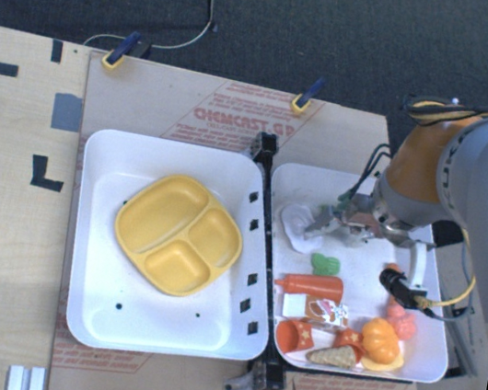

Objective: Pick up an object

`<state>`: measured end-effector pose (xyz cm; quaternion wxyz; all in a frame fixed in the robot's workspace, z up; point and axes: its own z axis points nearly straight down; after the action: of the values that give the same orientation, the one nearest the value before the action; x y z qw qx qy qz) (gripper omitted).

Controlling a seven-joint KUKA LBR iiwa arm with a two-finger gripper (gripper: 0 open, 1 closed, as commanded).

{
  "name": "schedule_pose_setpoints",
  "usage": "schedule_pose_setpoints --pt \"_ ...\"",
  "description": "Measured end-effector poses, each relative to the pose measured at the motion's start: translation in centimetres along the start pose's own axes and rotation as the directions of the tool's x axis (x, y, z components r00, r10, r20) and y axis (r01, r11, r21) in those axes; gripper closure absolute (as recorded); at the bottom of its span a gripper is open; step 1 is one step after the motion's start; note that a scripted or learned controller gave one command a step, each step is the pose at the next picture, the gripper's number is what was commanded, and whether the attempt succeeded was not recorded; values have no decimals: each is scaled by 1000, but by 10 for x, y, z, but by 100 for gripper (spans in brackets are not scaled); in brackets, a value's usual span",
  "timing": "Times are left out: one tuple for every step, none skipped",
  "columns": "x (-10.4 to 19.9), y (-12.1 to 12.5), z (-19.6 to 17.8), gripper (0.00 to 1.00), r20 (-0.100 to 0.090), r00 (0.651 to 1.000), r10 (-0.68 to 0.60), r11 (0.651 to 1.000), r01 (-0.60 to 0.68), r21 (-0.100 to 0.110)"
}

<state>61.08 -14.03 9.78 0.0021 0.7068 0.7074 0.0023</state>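
My gripper (pixel 321 224) reaches in from the right and hangs low over the upper part of the right bin (pixel 321 180), right beside a pale whitish object (pixel 295 221). Just below it lies a small green piece (pixel 326 265). Further down the bin holds a red ketchup-like bottle (pixel 310 286), a small printed packet (pixel 327 312), a red cup (pixel 291 335), an ice-cream cone (pixel 333 354), an orange fruit (pixel 380 340) and a pink item (pixel 400 318). I see nothing held between the fingers.
The left bin (pixel 98 173) holds a yellow divided plate (pixel 179 234). A black divider (pixel 260 239) runs between the bins. Blue and yellow clamps (pixel 307 93) pin the cardboard at the back. The arm's grey body (pixel 470 183) overhangs the right bin's right side.
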Motion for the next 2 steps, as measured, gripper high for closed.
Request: schedule_pose_setpoints --pt "27 -63 12 0 2 1000 1 1000 -1 4" --pt "2 15 12 0 1 1000 -2 1000 2 3"
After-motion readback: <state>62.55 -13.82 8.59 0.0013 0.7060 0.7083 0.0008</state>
